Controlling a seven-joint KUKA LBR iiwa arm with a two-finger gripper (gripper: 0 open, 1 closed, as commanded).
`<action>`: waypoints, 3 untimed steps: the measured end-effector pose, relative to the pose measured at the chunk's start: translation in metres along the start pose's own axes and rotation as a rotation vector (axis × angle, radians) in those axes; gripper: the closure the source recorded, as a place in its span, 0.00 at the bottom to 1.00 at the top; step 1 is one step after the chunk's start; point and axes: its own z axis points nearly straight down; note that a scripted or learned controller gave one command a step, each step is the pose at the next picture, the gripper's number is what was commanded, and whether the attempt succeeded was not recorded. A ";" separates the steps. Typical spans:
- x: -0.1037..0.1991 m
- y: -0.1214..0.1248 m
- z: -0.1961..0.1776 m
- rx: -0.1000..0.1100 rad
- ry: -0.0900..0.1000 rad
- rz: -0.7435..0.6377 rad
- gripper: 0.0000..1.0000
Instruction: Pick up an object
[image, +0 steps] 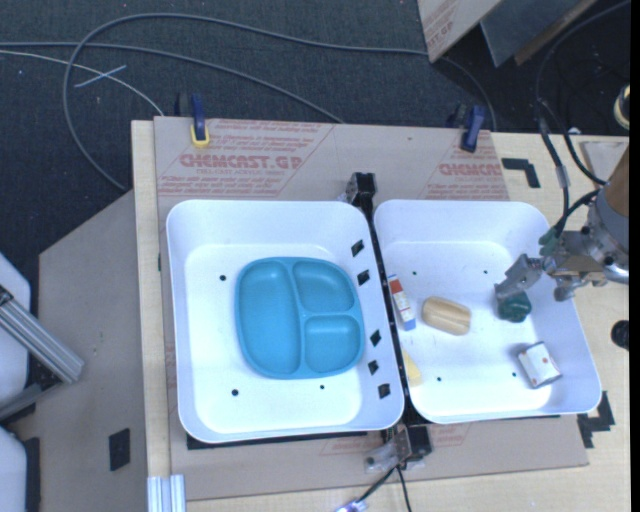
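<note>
The left bin (190, 300) holds a big blue plate (300, 317). At the right edge, the gripper (540, 285) has its fingers spread wide over the right bin (480, 225), a small green thing (515, 306) just below, not held.

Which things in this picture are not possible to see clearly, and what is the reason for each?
- Gripper, camera view: the small dark green object sits at its tip; whether it is held is too small to tell.
- Arm: cut off by the right edge.
- Yellow item: partly hidden by the right bin's left rim.
- Small grey-white object: too small to identify.
</note>
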 end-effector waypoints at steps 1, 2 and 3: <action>0.000 0.002 -0.004 -0.009 -0.002 -0.002 0.00; -0.006 -0.003 0.041 -0.003 0.000 -0.001 0.00; -0.001 -0.002 0.104 -0.001 0.001 -0.002 0.00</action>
